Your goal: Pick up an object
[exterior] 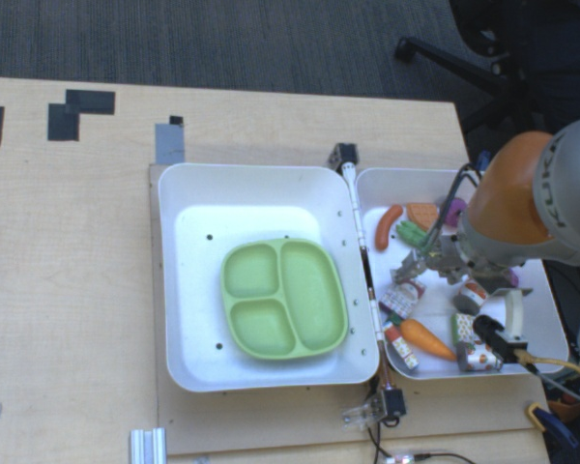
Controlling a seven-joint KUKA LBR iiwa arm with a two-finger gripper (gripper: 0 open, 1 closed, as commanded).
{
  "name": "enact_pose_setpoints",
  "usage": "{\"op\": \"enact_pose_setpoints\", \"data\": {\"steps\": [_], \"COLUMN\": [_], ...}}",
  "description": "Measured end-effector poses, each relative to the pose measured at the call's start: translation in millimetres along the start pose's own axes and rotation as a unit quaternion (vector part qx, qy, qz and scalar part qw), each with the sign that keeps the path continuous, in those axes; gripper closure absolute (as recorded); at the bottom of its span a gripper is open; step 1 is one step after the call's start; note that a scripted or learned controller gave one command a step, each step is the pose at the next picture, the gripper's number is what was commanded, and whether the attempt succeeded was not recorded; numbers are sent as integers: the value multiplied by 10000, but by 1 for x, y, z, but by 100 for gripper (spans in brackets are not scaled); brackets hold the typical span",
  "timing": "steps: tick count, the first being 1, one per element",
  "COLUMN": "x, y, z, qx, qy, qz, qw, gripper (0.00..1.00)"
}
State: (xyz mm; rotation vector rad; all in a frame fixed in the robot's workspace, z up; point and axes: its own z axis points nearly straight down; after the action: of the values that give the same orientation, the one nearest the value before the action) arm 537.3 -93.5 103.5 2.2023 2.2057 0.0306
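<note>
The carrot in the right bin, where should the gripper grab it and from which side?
Probably across the middle of the carrot, coming straight down from above. It lies flat and slanted on the bin floor, long and tapered, so fingers should close across its narrow width. A small bottle sits close at its left end, so staying toward the centre looks safer.
</note>
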Motion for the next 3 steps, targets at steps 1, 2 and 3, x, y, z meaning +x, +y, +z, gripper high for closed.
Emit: {"op": "enact_pose_setpoints", "data": {"steps": [1, 2, 3], "x": [1, -63, -62], "y": [2, 6, 7], "z": [-11, 3, 3], "qx": [-15, 143, 141], "qy": [12, 10, 16], "qz": [-3, 6, 0], "qw": [10000, 9999, 9999], "gripper": [100, 100, 0]}}
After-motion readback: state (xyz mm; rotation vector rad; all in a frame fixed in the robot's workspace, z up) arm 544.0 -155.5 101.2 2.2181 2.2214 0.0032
